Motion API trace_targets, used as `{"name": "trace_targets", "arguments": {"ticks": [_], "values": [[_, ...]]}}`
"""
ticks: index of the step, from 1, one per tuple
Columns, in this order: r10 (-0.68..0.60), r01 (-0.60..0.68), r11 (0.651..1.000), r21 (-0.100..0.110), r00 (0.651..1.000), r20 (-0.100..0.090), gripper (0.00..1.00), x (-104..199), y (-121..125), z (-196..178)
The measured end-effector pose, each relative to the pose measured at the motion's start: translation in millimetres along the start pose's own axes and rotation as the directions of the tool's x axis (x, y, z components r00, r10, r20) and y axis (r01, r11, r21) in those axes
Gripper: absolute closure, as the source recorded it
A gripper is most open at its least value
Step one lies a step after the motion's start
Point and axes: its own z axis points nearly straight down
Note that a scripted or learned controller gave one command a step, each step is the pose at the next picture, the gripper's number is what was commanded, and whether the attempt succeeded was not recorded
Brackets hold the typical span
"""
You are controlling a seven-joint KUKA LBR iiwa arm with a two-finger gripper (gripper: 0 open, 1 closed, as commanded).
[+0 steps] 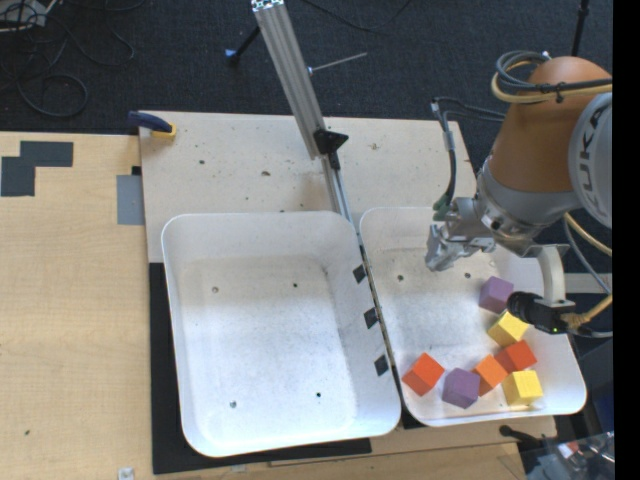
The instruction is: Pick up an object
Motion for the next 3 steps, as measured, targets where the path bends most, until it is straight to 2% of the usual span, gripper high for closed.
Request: {"name": "trace_targets", "arguments": {"ticks": [1,2,3], "values": [[-0.001,0.001,1.000,0.003,1.000,-0.002,1.00,56,-4,16],[0.000,0.000,1.000,0.003,1.000,-0.001,1.00,99,-11,25],[-0.001,0.001,1.000,0.001,1.000,-0.001,1.00,151,-18,16]]}}
